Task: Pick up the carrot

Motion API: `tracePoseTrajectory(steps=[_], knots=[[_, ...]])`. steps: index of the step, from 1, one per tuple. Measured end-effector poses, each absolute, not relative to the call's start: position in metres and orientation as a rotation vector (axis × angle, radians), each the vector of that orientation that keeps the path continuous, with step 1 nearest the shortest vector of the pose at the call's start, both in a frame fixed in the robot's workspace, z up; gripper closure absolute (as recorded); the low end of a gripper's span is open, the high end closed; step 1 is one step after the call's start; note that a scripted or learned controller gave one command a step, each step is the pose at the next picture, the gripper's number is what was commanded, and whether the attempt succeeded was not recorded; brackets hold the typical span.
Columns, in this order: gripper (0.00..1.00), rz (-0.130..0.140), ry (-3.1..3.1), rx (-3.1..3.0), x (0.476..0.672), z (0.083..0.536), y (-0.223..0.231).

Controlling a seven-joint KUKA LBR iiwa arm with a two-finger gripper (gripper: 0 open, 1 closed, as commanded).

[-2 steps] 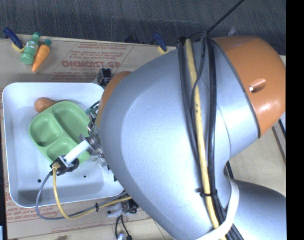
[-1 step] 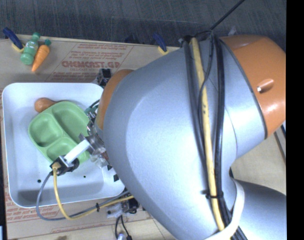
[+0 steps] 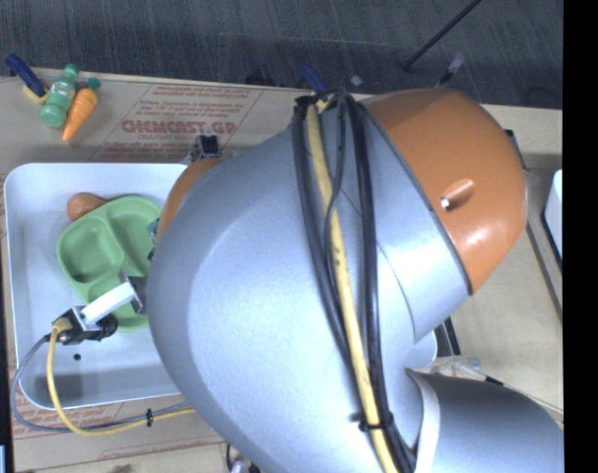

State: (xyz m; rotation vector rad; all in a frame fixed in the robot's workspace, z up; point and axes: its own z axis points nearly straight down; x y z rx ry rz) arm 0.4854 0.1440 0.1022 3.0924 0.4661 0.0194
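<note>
The carrot lies on the bench, behind the left bin.

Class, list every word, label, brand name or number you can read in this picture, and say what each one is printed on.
"CHEMCAST GP": large red letters on the brown cardboard sheet behind the white bin.
Smaller red lines above and below those letters on the same sheet: too small and blurred to read.
No readable text on the green divided plate, the carrot or the arm.
</note>
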Motion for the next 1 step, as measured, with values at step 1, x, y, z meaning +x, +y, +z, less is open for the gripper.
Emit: tracePoseTrajectory(steps=[1], knots=[[1.00,0.008,0.474,3.095,0.4852,0.1120,0.1446]])
